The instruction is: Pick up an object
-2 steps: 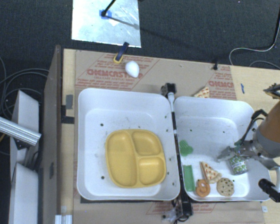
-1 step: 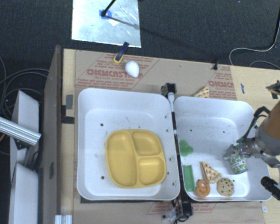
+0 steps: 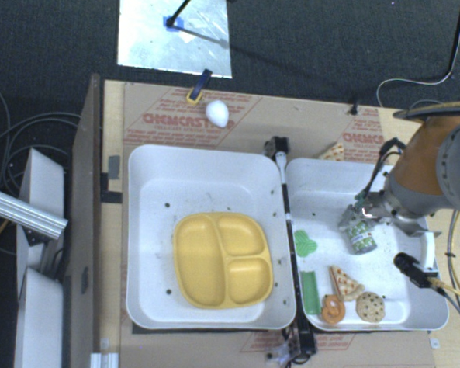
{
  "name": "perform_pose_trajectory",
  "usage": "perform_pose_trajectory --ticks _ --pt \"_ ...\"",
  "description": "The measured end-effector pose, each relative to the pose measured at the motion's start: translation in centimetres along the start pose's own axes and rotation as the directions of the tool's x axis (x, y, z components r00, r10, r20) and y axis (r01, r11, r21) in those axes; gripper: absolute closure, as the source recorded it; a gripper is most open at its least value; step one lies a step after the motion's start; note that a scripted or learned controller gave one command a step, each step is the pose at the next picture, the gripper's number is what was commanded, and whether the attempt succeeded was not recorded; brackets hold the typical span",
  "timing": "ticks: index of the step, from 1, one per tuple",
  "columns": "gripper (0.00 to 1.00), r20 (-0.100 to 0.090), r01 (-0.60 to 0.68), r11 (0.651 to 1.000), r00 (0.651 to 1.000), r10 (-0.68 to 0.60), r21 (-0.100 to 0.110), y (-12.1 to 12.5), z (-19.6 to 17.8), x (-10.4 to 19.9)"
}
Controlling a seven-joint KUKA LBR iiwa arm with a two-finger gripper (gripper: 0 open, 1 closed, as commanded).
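Note:
My gripper (image 3: 358, 219) hangs low over the middle of the right bin (image 3: 323, 185). Its tip is right at the top of a small clear jar with green contents (image 3: 362, 239), which lies tilted on the bin floor. Whether the jar is between the gripper's tips is hidden from this angle. Toward the bin's front lie a green leaf-shaped piece (image 3: 305, 243), a green strip (image 3: 310, 291), a pizza slice (image 3: 344, 282), a cookie (image 3: 370, 307) and an orange ring-shaped snack (image 3: 333, 310).
In the left bin (image 3: 157, 175) sits a yellow divided plate (image 3: 222, 260). Behind the bins, a white egg (image 3: 216, 112), a blue and yellow tool (image 3: 197, 88) and a cracker (image 3: 333, 152) rest on the cardboard.

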State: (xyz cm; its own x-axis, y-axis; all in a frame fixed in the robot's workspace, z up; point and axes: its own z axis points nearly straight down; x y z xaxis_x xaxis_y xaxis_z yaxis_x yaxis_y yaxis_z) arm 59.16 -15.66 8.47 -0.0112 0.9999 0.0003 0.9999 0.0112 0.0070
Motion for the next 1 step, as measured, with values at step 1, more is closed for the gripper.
perform_pose_trajectory --ticks 1 --pt "1.00 -0.004 0.006 1.000 1.000 -0.006 -0.007 1.94 -10.66 11.41"
